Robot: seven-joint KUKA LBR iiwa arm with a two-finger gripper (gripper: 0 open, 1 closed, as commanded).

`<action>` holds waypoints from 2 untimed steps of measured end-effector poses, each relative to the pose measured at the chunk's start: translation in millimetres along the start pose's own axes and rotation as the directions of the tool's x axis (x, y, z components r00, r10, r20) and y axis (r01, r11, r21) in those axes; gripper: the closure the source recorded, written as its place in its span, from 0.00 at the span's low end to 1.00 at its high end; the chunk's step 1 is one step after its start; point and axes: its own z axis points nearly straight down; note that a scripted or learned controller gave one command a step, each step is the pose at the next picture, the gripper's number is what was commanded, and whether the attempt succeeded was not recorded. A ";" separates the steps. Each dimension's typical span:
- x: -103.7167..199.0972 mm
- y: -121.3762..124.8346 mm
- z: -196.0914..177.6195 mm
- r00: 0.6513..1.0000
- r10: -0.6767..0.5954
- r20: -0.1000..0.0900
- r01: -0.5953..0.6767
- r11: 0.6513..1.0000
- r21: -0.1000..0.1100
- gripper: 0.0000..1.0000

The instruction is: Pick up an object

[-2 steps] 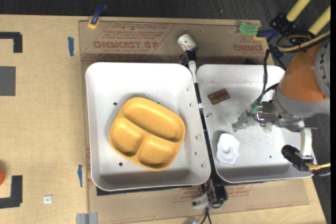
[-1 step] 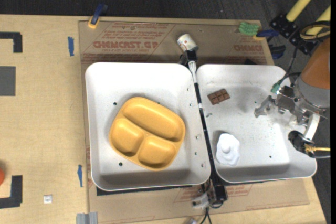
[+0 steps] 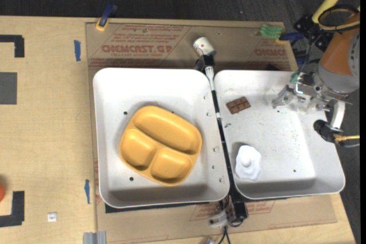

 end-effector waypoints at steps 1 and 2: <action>7.1 -115.7 17.6 0.946 0.323 0.012 -0.323 0.946 0.019 0.00; 21.8 -94.6 17.7 1.000 0.013 0.007 -0.013 1.000 0.017 0.00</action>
